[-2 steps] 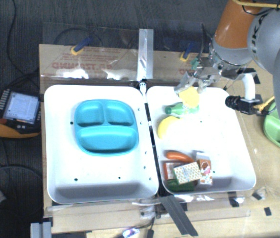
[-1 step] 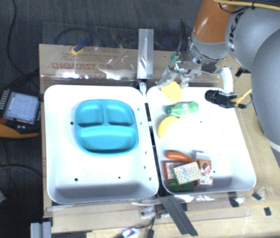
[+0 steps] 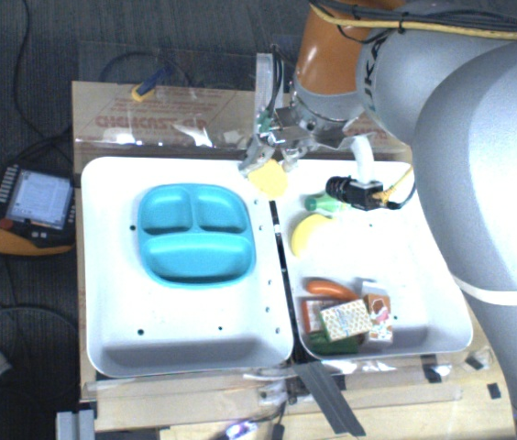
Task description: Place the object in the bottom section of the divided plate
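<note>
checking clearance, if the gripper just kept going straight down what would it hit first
Probably the ridge between the two bins, with the yellow piece at the gripper leading; depth is hard to judge here.

Robot lab: white bins (image 3: 103,337), teach pendant (image 3: 27,211), cables.

You see the blue divided plate (image 3: 195,232) lying flat in the left bin, nearer its far edge, with its wide section toward the near edge. The small yellow object (image 3: 269,181) is at the fingers, above the divider between bins.
</note>
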You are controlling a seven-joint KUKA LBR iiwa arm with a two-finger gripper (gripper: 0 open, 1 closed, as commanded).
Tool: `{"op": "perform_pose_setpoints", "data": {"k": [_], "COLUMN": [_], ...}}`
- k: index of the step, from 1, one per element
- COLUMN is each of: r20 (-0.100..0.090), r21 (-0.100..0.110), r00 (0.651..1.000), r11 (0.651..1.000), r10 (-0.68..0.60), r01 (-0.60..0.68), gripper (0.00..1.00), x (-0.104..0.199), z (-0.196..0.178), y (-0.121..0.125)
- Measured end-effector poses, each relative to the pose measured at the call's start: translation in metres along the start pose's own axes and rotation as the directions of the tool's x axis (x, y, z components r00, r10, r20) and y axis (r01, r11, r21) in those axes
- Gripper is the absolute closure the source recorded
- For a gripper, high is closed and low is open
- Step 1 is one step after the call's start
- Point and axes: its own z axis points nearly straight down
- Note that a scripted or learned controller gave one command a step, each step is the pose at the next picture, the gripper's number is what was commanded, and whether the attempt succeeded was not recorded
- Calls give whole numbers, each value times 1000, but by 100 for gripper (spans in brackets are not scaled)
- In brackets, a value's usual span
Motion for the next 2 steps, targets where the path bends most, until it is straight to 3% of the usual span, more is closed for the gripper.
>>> {"op": "perform_pose_setpoints", "data": {"k": [1,2], "r20": [-1,-1], "r21": [-1,-1], "r00": [997,997], "r11": [997,997], "r10": [-82,-82], "r01": [82,82], "gripper": [100,0], "x": [87,87], "z": [20,20], "y": [-4,-4]}}
